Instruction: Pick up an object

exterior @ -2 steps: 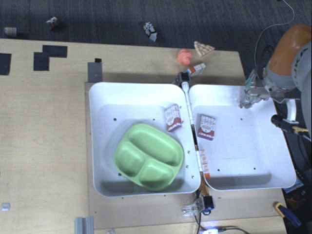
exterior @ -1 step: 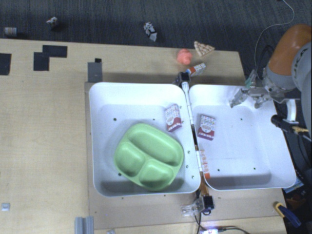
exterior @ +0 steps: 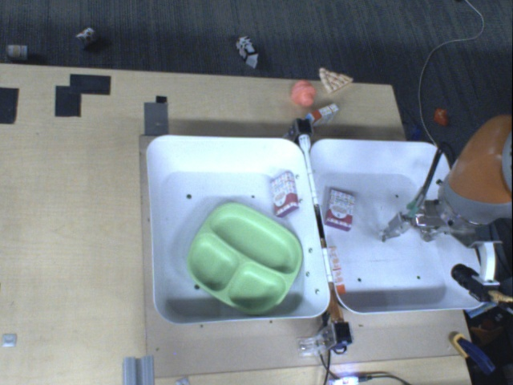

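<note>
A small red-and-white carton (exterior: 340, 208) lies in the right bin (exterior: 377, 291), near its left wall. A second, similar carton (exterior: 284, 192) leans at the right side of the left bin (exterior: 172, 215). Beside it, a green divided plate (exterior: 244, 255) takes up the middle of that bin. My gripper (exterior: 394, 228) hangs low over the right bin's floor, about a carton's width to the right of the first carton and apart from it. Nothing shows in its grasp. The arm's orange band (exterior: 485, 167) sits above the bin's right edge.
Behind the bins on the bench lie a pink ball (exterior: 303, 93), a toy pizza slice (exterior: 335, 79) and a small tube (exterior: 325, 115). A thin cable (exterior: 430, 179) runs down to the wrist. The divider between the bins (exterior: 317, 215) stands left of the first carton.
</note>
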Controlling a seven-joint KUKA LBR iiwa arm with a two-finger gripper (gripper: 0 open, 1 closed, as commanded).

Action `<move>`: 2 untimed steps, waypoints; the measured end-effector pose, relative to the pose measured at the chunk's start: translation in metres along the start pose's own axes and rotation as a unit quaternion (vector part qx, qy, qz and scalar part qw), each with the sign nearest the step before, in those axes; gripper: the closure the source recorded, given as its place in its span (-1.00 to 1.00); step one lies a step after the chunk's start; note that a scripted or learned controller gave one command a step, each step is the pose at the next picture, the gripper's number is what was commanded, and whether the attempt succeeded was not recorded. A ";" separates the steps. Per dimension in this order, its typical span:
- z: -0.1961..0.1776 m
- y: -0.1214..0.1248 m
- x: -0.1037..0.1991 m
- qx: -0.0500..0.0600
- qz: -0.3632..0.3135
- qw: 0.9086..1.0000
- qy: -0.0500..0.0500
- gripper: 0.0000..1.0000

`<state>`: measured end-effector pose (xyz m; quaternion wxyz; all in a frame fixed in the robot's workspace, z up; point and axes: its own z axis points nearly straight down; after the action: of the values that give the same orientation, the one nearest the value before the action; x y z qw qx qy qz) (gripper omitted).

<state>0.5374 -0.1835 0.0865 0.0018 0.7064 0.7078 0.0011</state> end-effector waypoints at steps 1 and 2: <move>0.001 0.086 0.073 -0.001 -0.001 1.000 0.001 -1.00; -0.094 0.111 0.047 -0.002 -0.001 1.000 0.000 -1.00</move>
<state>0.6478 -0.1363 0.1806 0.0031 0.7054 0.7088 0.0021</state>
